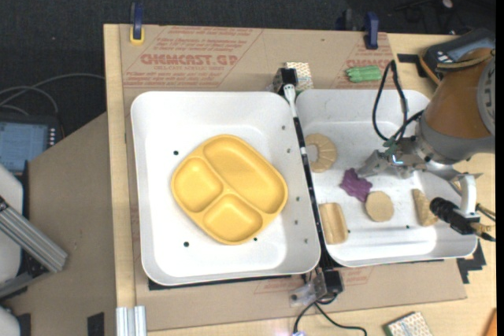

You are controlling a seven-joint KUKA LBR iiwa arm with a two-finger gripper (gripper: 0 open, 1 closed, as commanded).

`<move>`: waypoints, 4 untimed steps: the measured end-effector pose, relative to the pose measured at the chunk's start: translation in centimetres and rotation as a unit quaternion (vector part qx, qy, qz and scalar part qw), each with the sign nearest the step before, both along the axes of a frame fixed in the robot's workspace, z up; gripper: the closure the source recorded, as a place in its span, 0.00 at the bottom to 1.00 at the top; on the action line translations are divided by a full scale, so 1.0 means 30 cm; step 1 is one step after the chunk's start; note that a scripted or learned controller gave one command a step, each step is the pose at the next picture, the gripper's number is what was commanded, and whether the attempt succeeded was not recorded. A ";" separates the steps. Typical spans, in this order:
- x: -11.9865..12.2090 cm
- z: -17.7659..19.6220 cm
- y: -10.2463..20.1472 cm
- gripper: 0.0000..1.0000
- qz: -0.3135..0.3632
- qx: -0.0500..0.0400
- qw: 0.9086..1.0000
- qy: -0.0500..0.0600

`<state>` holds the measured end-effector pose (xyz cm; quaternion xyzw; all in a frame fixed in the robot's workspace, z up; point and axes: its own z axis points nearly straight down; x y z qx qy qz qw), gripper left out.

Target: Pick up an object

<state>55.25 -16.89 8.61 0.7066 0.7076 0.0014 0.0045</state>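
The right bin [394, 102] holds several small items. A tan ring-shaped piece [320, 152] lies by its left wall. A purple piece [355, 184] sits near the middle, with a round tan disc [379, 207] just to its right. A tan block [332, 222] lies at the front left and a tan stick [424, 207] at the front right. My gripper [384, 162] hangs low over the bin, just above and right of the purple piece and behind the disc. I see nothing held in it.
The left bin [157, 122] carries a yellow three-section plate [228, 189]. A green object [362, 74] lies on the cardboard behind the right bin. The arm's orange band [461, 102] and cables [386, 110] cover the right bin's right side.
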 end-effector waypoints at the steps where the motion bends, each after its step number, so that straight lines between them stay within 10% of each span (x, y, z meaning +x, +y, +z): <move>1: -0.247 0.002 0.159 0.00 -0.002 0.002 1.000 0.003; 2: -0.105 0.000 0.145 0.00 0.000 0.001 1.000 0.001; 3: -0.106 0.035 0.146 1.00 -0.001 0.001 1.000 0.000; 4: -0.107 0.033 0.146 0.00 -0.001 0.001 1.000 0.000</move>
